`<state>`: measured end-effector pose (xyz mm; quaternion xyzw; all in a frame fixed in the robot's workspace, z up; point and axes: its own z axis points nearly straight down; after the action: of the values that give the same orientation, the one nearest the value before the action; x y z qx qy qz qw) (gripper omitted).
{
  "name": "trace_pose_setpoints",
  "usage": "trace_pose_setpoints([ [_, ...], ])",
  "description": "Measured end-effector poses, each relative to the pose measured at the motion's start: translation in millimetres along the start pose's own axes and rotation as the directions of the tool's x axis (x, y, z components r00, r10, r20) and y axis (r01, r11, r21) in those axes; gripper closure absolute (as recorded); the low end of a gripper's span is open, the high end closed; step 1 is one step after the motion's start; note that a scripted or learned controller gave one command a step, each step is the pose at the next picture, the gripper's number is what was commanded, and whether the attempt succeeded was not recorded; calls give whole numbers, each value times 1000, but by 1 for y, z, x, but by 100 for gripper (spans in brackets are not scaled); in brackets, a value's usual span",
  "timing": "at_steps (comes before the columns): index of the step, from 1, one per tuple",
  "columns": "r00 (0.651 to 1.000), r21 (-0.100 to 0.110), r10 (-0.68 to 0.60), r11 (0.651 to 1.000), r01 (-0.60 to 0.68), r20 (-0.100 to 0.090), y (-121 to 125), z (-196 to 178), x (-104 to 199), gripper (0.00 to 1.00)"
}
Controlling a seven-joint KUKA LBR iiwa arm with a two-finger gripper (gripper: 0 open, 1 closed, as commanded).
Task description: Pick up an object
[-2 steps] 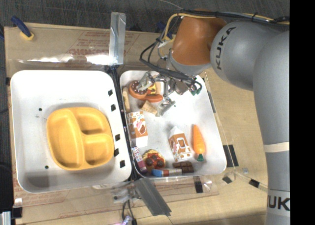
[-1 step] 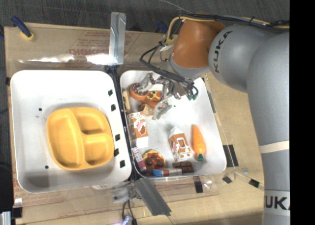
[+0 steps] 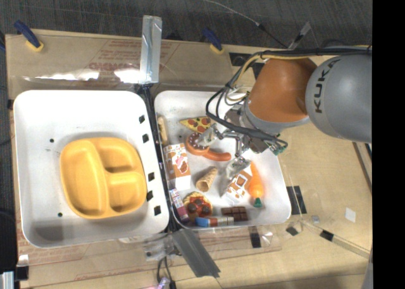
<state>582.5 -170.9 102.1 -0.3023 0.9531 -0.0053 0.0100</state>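
The grey arm (image 3: 338, 95), smooth and rounded with a glossy orange band, reaches in from the right over the right bin (image 3: 278, 183), a shallow white plastic tub with curved corners. The left bin (image 3: 31, 155) holds a yellow divided tray (image 3: 101, 177), matte and soft-edged, with three compartments. In the right bin lie small toy foods: a hot dog (image 3: 207, 150) with a wavy stripe, a flat printed card (image 3: 176, 160), a triangular pizza slice (image 3: 197, 123), a ribbed ice cream cone (image 3: 205, 179), an orange carrot (image 3: 255, 188), and a brown chocolate bar (image 3: 234, 212) near the front wall. The gripper (image 3: 241, 166) hangs low over a small box (image 3: 238, 183) printed in orange and white; how far it is open cannot be told, nor whether it grasps anything.
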Motion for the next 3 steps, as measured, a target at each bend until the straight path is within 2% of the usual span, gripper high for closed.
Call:
trace_pose_setpoints([
  [1,1000,3,24,1000,-24,6,27,-2,53,0],
  [2,997,5,75,997,-75,8,68,-3,61,0],
  [3,1000,-2,19,1000,-19,0,28,1,40,0],
])
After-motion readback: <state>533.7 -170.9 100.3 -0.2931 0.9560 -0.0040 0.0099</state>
